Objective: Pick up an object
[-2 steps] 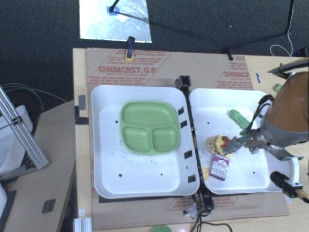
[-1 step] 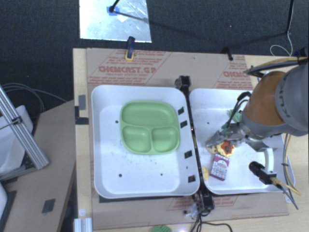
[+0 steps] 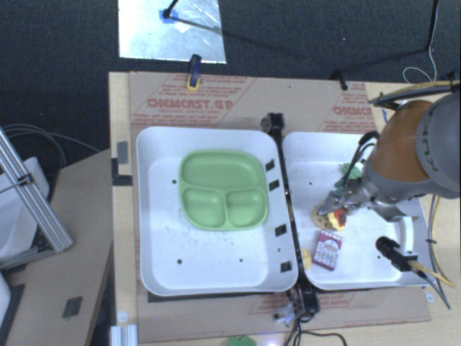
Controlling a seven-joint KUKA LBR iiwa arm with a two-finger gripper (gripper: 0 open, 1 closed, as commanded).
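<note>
My gripper (image 3: 340, 202) is low in the right bin (image 3: 310, 161), reaching in from the right, its tip down at a small yellow and red object (image 3: 330, 216). That object is partly hidden under the tip, and I cannot tell whether the tip touches it. A red and white packet (image 3: 328, 251) lies flat just in front of it. A green item (image 3: 351, 170) peeks out behind the wrist. A small yellow piece (image 3: 306, 255) rests by the bin's left wall.
The left bin (image 3: 155, 215) holds a green divided plate (image 3: 222, 189). A black divider with clips (image 3: 282, 193) runs between the bins. The grey and orange arm (image 3: 407, 150) covers the right bin's far right side.
</note>
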